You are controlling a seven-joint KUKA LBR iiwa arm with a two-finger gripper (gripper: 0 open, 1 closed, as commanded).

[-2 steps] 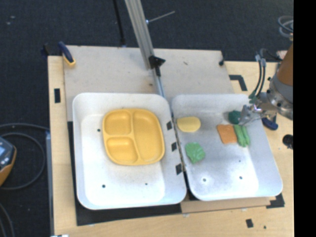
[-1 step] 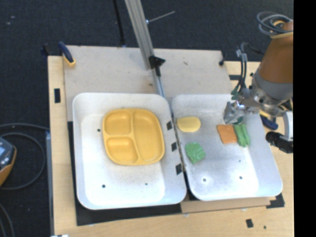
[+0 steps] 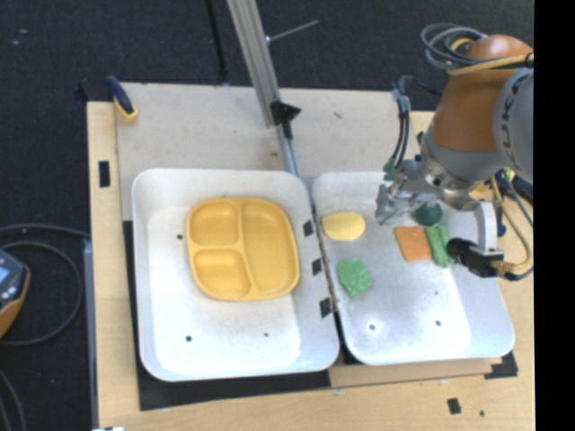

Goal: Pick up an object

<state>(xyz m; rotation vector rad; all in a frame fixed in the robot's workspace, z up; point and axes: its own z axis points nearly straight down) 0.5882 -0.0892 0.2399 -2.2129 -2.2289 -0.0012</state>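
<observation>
In the right bin (image 3: 449, 330) lie a pale yellow rounded object (image 3: 343, 226), a crumpled green object (image 3: 355, 277), an orange flat block (image 3: 413, 243), a green stick-like piece (image 3: 437, 246) and a dark teal round piece (image 3: 428, 213). My gripper (image 3: 392, 206) hangs over the bin's upper part, just right of the yellow object and above the orange block. No object shows between its fingers.
The left bin (image 3: 162, 330) holds a yellow three-compartment tray (image 3: 243, 246). A metal pole (image 3: 256, 52) rises behind the bins. Cables and a black connector (image 3: 476, 259) hang off the arm over the right bin's right side.
</observation>
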